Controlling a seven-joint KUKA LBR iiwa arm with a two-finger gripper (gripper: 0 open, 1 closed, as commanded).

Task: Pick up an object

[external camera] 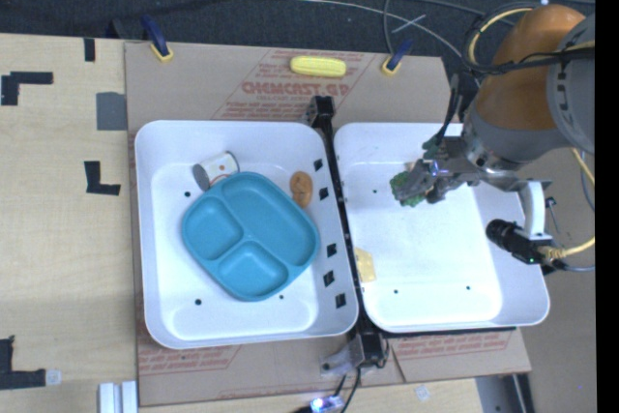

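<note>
My gripper (422, 181) hangs over the upper middle of the right bin (484, 305), reaching in from the right under the arm's orange band. A small dark green object (410, 191) sits at its tips, between the fingers, and the gripper is shut on it. In the left bin (160, 237) a blue divided plate (250, 233) lies in the middle. A small white and orange cup (215, 169) lies on its side beside the plate's upper left edge. A brown round piece (302, 188) rests at the plate's upper right.
A small pale yellow piece (365, 264) lies by the right bin's left wall. A yellow banana-shaped toy (317, 66) rests on the cardboard behind the bins. A black divider strip (334, 208) runs between the bins. Cables loop above the arm.
</note>
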